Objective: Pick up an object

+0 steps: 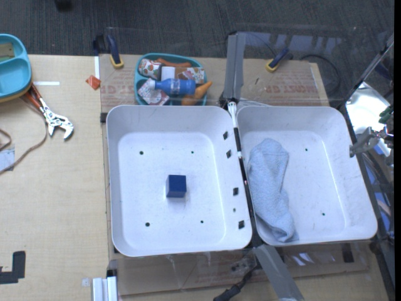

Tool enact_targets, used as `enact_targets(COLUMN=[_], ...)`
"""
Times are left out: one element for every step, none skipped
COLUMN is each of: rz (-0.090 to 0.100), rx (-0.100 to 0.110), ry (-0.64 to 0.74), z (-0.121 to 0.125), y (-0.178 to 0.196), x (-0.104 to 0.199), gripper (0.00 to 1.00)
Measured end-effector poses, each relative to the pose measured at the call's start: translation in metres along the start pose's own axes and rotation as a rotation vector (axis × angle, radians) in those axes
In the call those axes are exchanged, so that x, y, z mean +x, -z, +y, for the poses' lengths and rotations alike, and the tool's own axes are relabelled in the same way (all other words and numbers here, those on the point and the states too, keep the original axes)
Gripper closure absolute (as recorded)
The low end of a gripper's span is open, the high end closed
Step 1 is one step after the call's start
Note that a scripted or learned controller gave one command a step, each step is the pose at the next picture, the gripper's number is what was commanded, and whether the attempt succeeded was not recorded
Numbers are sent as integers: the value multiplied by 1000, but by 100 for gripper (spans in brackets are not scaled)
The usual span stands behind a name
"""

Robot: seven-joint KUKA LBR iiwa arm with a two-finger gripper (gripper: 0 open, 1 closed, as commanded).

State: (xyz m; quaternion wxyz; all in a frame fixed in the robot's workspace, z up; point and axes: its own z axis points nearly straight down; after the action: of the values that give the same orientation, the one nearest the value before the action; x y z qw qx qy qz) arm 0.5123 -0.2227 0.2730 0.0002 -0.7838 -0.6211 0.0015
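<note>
A small dark blue cube (177, 185) sits flat on the floor of the left white bin (125, 231), a little below its middle and apart from every wall. A crumpled pale blue cloth (271, 187) lies in the right white bin (338, 224), stretched along that bin's left side from the middle down to the front corner.
Behind the left bin stands a teal tub (170, 80) holding several small items. A wrench (55, 122) and a teal tray (12, 68) lie on the wooden bench at the left. Orange clamps (115, 59) sit at the back edge, and metal hardware (369, 140) juts in at the right.
</note>
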Motion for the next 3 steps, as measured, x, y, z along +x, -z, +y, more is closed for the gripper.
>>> enact_targets(rz=[0, 0, 0], rx=[2, 3, 2], ry=[-309, -610, -736], z=[51, 13, 9], y=[-62, -56, -23], x=[43, 68, 47], gripper=[0, 0, 0])
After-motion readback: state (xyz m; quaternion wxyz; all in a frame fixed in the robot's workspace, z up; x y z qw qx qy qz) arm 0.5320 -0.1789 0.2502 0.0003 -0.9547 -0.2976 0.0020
